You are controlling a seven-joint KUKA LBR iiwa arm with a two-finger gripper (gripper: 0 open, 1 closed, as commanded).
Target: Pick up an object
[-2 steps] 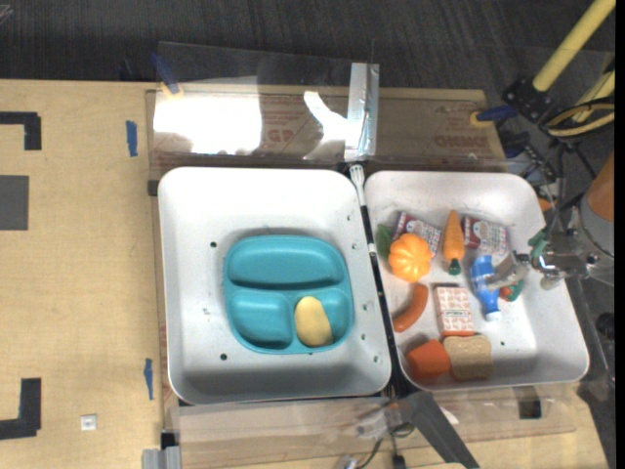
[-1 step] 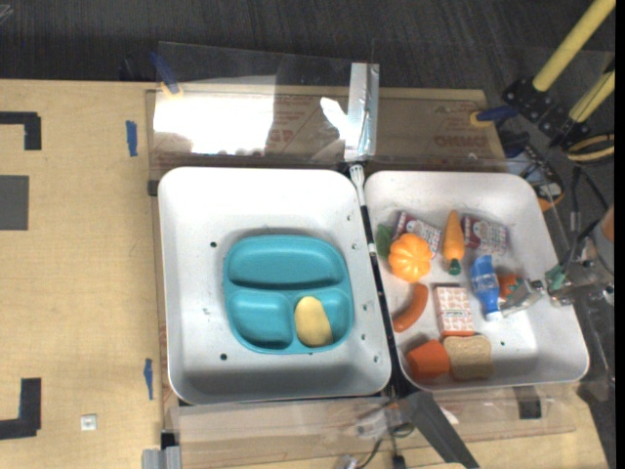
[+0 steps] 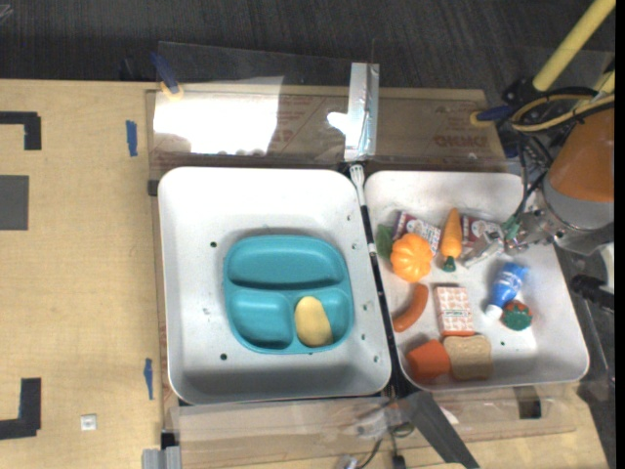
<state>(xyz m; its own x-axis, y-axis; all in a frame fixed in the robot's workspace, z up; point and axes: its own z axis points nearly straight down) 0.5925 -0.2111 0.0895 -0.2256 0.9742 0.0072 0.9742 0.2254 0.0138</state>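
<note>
Two shallow white bins are sitting side by side on the bench; the left bin [image 3: 186,262] is holding a teal divided tray [image 3: 283,262], and a yellowish potato-like piece [image 3: 312,320] is lying in that tray's lower right compartment.

The right bin [image 3: 562,350] is carrying all the loose toy food; an orange pumpkin [image 3: 411,256] is resting near its left wall, with a carrot [image 3: 451,235] standing just to its right and a small red packet [image 3: 422,230] lying between and behind them; a sausage [image 3: 411,307] is lying slantwise below the pumpkin; a small printed box [image 3: 453,309] is sitting just beside the sausage, and below it a brown bread slice [image 3: 470,356] is touching an orange-red block [image 3: 428,360]; a blue and white bottle [image 3: 507,286] is lying toward the right, with a red and green strawberry-like piece [image 3: 516,315] just under it.

The arm (grey, with its orange band showing at the right edge) is reaching in over the right bin's upper right corner; the gripper [image 3: 510,234] is hanging low there, just above the bottle and beside a dark wrapper [image 3: 479,229]; its metal parts are blurring together against the clutter, so how far it is parted, or whether anything is caught in it, cannot be told.
</note>
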